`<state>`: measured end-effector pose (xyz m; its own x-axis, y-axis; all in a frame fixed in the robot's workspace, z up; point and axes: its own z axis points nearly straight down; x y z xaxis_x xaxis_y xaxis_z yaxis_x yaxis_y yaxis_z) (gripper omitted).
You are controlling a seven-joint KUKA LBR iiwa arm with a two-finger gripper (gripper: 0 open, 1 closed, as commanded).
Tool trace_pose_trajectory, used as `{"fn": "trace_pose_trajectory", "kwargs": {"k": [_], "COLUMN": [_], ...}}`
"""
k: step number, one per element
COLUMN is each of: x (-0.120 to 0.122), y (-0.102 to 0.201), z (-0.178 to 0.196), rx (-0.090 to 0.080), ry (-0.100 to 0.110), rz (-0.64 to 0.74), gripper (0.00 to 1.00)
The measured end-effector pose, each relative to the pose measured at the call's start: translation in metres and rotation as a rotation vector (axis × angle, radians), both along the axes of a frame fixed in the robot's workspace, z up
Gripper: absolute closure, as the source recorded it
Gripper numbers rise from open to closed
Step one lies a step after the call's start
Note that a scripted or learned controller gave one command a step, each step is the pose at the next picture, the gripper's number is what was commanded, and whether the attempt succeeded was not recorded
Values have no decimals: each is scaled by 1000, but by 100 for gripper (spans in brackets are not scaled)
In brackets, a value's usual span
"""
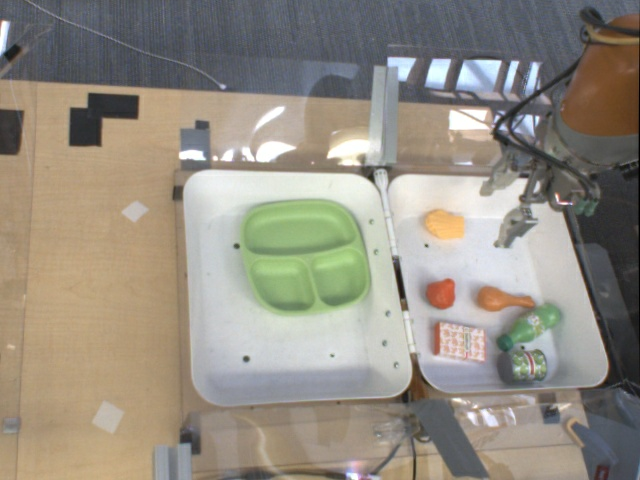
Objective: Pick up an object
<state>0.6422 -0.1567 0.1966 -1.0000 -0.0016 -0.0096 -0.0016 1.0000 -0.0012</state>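
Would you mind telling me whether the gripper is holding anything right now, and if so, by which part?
Nothing is held. The gripper hangs open above bare floor of the right bin, apart from the yellow item.

Six small items [485, 300] scattered loose in right bin [585, 298].

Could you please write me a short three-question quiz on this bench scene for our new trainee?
1. True or false: the green divided plate lies in the right bin.
2. Which item lies nearest the gripper? A) yellow piece B) can C) small carton
3. Fill in: the green bottle lies just above the ____ in the picture.

Key:
1. False; it lies in the left bin.
2. A.
3. Can.
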Motion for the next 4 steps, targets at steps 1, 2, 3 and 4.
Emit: {"fn": "trace_pose_trajectory", "kwargs": {"k": [1, 2, 3, 4], "x": [-3, 20, 25, 16], "y": [34, 70, 71, 141], "z": [-95, -108, -93, -3], "rx": [1, 3, 3, 9], "ry": [-5, 10, -14, -9], "rz": [-166, -260, -254, -317], "gripper": [0, 0, 100, 100]}}
